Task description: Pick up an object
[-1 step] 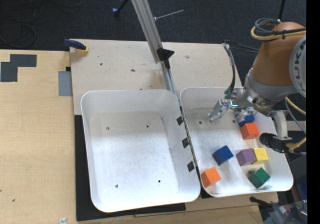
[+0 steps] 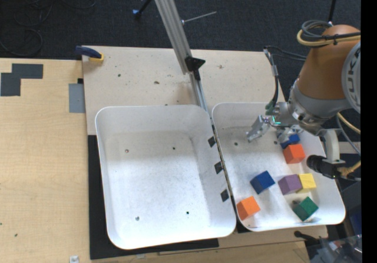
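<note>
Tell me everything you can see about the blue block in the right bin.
The blue block is a small cube of one solid colour, matte, maybe wood or foam. It sits flat on the floor of the right bin, turned at a slant to the bin's walls. It lies near the middle of the bin, apart from its neighbours: the orange block below it to the left and the purple block to its right. Nothing touches it; the gripper hangs farther back, well off it.

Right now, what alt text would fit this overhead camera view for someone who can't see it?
A grey-and-orange robot arm holds its gripper above the right white bin, which contains coloured blocks. Another white bin sits beside it on the left.
</note>
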Controlling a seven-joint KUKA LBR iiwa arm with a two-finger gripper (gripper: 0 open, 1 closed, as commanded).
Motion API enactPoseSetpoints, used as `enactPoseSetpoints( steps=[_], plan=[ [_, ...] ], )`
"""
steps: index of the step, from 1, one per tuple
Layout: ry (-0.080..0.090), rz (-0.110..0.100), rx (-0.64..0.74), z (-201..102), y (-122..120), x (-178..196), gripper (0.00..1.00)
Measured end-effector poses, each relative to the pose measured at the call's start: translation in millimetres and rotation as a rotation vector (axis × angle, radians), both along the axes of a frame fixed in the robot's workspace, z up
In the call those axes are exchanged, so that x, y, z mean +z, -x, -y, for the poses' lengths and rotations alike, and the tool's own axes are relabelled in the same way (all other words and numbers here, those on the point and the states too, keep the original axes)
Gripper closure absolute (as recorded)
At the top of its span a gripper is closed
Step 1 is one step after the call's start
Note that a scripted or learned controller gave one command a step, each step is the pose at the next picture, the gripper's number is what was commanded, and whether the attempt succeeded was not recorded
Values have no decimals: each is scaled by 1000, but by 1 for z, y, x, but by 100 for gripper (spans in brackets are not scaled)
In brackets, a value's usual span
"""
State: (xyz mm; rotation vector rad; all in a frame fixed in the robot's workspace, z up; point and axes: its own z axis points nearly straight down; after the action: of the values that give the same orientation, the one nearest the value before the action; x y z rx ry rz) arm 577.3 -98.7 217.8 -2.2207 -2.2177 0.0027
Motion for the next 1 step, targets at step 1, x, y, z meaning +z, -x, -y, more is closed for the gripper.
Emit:
enactPoseSetpoints(
  steps=[1],
  plan=[
    [0,-7,2,5,8,-59,0]
  ],
)
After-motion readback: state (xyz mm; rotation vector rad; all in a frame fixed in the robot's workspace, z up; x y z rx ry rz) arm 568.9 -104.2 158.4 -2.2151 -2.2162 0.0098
